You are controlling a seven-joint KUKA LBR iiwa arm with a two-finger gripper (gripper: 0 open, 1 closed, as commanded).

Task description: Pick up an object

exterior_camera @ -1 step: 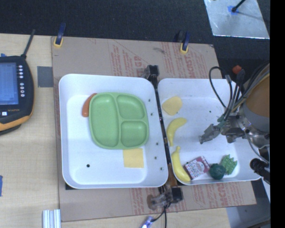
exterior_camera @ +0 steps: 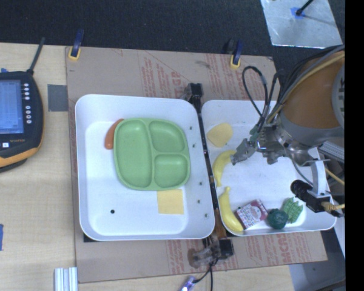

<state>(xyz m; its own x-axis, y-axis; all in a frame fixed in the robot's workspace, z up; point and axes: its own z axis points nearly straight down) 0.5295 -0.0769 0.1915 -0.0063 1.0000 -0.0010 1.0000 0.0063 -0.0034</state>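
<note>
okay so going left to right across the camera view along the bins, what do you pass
Teach pendant → orange sausage → green divided plate → yellow cheese square → yellow chip → gripper → red packet → green broccoli.

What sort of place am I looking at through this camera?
Probably a robotics lab bench set up for pick tests. Two white bins sit on clamped cardboard, toy food like a banana lies in the right one, and a teach pendant rests beside them.
</note>
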